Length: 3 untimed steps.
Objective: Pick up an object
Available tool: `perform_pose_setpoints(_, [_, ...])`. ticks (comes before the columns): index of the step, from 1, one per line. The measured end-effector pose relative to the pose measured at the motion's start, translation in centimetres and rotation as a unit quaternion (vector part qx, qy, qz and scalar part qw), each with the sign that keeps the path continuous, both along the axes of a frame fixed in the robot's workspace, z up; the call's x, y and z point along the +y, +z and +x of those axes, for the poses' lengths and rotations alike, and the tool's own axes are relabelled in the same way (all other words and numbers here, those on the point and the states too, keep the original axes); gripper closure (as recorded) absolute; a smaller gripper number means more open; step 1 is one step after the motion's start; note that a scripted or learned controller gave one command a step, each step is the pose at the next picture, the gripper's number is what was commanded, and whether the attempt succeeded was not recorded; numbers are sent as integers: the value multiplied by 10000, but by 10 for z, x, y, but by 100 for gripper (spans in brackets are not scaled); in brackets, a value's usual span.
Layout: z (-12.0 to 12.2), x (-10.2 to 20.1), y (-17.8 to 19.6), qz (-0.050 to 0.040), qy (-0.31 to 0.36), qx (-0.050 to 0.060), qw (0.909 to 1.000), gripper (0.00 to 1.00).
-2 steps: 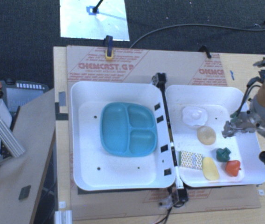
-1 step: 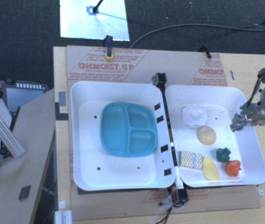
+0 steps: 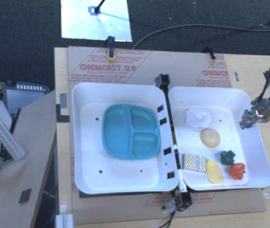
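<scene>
A grey two-finger gripper [image 3: 250,119] is seen at the right edge of the frame, over the right rim of the right-hand shallow white bin [image 3: 249,99]; whether its jaws are released or clenched cannot be told. Nothing is seen between them. In this bin are found a clear plastic lid [image 3: 197,117], a beige egg-shaped object [image 3: 210,137], a small patterned packet [image 3: 195,162], a yellow oblong object [image 3: 214,171], a dark green piece [image 3: 227,157] and a red-orange pepper-like toy [image 3: 237,170]. A blue divided plastic plate [image 3: 130,131] is held in the left-hand white bin [image 3: 85,127].
</scene>
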<state>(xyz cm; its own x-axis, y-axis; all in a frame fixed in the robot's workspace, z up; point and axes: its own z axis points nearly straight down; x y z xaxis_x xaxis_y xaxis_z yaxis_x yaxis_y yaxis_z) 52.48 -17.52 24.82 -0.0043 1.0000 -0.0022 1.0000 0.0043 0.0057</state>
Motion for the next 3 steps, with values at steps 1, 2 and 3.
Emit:
perform_pose_setpoints(1, [19, 46, 7, 14, 25, 10, 10000, 100])
perform_pose_setpoints(2, [40, 93, 12, 13, 23, 6, 10000, 100])
perform_pose_setpoints(3, [63, 146, -2, 17, 30, 13, 10000, 100])
